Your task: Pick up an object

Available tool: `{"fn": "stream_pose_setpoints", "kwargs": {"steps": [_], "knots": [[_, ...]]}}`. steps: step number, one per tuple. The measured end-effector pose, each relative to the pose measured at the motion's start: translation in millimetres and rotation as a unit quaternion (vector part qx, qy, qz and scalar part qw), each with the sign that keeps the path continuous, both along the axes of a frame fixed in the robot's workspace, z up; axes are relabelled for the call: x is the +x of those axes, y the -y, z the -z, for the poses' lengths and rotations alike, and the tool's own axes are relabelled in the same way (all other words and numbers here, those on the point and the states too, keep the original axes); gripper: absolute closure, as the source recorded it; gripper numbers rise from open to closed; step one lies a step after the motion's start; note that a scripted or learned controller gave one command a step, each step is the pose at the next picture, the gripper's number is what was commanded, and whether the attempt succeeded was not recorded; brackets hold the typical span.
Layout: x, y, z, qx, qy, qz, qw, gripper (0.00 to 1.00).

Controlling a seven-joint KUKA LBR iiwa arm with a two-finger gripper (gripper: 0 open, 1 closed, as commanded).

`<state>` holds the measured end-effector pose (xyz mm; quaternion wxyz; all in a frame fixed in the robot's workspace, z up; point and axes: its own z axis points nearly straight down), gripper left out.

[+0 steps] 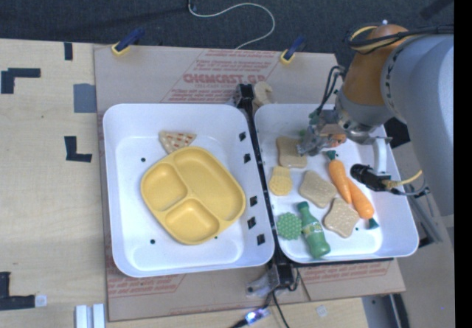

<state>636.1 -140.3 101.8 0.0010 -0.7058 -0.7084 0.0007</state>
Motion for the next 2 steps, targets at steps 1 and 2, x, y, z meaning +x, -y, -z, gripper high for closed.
{"fn": "stream_pose_setpoints", "kwargs": {"steps": [1,2], "knots": [[2,4,-63,-0.001,0.004,0.001,1.0,1.0],[4,4,-117,-0.0009,0.004,0.001,1.0,1.0]]}}
